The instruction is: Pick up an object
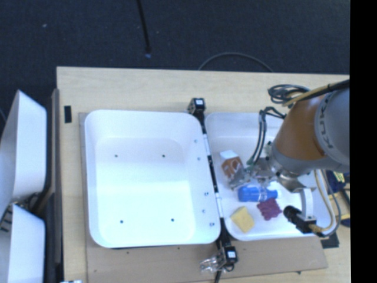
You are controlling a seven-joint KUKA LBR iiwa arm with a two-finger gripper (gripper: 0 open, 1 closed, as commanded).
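Dark carpeted floor (177, 22) was seen behind a pale wooden counter (147, 90), with a thin black cable (140, 16) run across the floor. Two shallow white bins were set side by side on the counter: the left bin (147, 175) and the right bin (235, 125), joined along a middle rim with black clips at its far and near ends. The grey arm with its orange band (300, 131) was reached in from the right over the right bin. The hand (250, 173) was lowered among the objects, just beside a brown-and-white block (231, 164) and just above a blue object (257, 193); whether it was spread or pressed together could not be told, and nothing was seen held in it. A purple object (269, 209) was lying just right of the blue one, and a yellow block (242, 219) was lying near the front rim of the right bin. White boxes (26, 152) were standing at the counter's left edge
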